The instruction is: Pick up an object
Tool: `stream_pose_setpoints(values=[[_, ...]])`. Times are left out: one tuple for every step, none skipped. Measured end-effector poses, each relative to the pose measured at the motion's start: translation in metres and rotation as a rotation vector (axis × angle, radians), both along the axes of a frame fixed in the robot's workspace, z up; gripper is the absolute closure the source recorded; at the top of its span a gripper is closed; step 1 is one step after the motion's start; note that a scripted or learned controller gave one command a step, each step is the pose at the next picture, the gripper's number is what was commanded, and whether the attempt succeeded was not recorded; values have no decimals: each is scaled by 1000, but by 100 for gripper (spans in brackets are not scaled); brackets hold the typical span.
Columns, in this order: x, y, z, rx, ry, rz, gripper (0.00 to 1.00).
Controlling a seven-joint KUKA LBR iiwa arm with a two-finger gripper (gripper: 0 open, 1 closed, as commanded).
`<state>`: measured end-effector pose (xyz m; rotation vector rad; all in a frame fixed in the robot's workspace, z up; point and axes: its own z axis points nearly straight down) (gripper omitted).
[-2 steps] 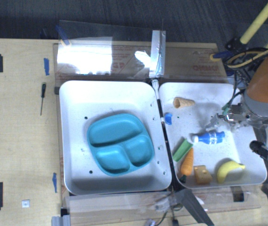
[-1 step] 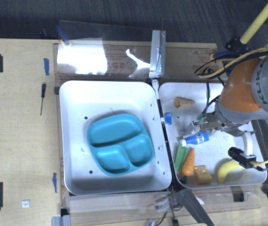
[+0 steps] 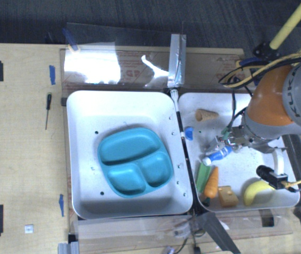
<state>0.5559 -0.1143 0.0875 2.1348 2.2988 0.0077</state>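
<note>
Claw point(image 3: 225, 139) low in right bin point(image 3: 245, 208) — wooden bench point(image 3: 20, 157), dark floor point(image 3: 139, 4).

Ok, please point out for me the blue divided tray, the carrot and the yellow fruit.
blue divided tray point(image 3: 134, 160): camera view, on the ridge between its compartments.
carrot point(image 3: 212, 181): camera view, on the middle of its orange body.
yellow fruit point(image 3: 255, 191): camera view, on its rounded yellow side.

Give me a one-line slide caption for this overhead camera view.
Grey KUKA arm reaching over the right white bin of small objects; a blue divided plastic tray fills the left white bin.
</note>
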Motion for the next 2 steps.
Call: stream_pose_setpoints(values=[[1,0,10,-1,-3,-2,100],[47,85,101,2,-2,4,100]])
